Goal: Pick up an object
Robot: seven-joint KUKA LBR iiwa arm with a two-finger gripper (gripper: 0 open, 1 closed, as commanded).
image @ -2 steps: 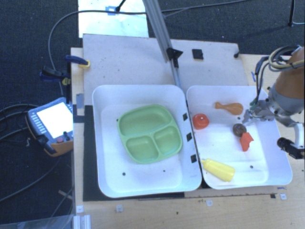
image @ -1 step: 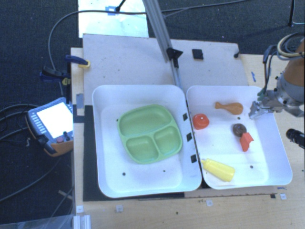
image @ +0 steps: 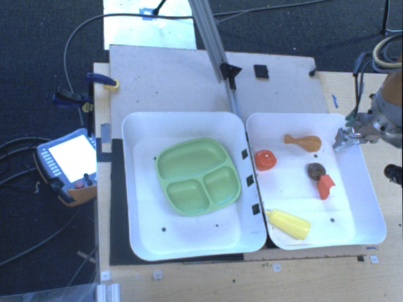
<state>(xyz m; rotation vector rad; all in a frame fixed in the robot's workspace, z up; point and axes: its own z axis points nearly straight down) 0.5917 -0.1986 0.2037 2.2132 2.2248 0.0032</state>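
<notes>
Yellow bottle (image: 288, 224) near front of right bin (image: 371, 228): looks light, stiff, smooth; grip across its middle. Behind: red piece (image: 325, 186), drumstick (image: 303, 143). Gripper (image: 345, 138) at bin's far-right rim; jaw state, cannot tell.

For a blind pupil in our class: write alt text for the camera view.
The end effector hovers at the right bin's far right rim. That bin holds a drumstick, tomato, brown piece, red piece and yellow bottle. The left bin holds a green tray.
</notes>
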